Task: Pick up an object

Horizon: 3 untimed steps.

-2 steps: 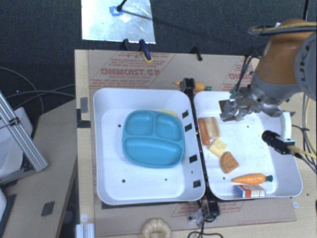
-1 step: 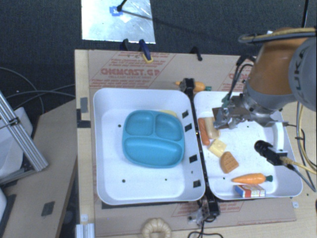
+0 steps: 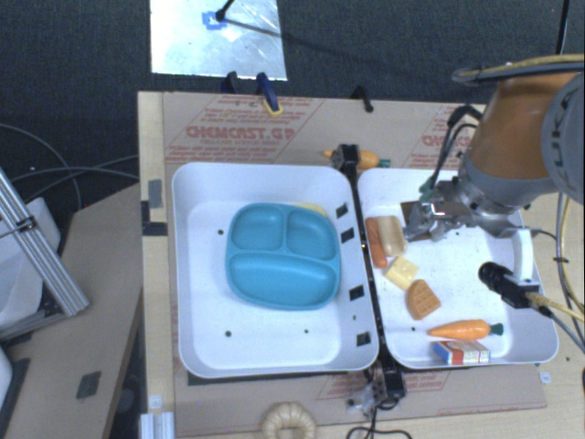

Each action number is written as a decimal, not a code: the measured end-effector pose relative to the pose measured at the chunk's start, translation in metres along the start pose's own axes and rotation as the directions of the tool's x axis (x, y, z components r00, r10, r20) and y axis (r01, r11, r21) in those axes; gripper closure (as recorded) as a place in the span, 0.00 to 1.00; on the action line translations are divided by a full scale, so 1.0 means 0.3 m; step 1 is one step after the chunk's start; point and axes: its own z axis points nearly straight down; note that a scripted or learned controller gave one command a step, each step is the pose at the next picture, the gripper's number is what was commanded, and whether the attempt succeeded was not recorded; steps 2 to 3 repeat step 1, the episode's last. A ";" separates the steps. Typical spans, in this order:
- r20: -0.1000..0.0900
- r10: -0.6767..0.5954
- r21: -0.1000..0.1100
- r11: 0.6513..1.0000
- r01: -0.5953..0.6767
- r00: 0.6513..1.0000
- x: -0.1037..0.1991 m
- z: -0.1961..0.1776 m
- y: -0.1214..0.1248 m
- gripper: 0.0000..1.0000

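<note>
The right bin (image 3: 530,332) holds several toy foods. A tan bread roll beside an orange sausage (image 3: 388,239) lies by the bin's left wall. Below it come a pale yellow cheese cube (image 3: 400,272), a brown cracker (image 3: 421,299), a carrot (image 3: 464,329) and a small red, white and blue box (image 3: 462,353). My gripper (image 3: 417,224) hangs low over the upper middle of this bin, just right of the bread roll. Nothing shows in its grasp.
The left bin (image 3: 196,291) carries a blue divided plate (image 3: 281,254) with a yellow item (image 3: 313,209) peeking out behind it. A black fitting on a cable (image 3: 503,283) lies over the right bin's right side. The arm's orange and grey body (image 3: 526,140) overhangs the back right corner.
</note>
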 end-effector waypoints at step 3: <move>-0.001 -0.004 -0.003 1.000 0.004 1.000 0.015 -0.024 0.002 1.00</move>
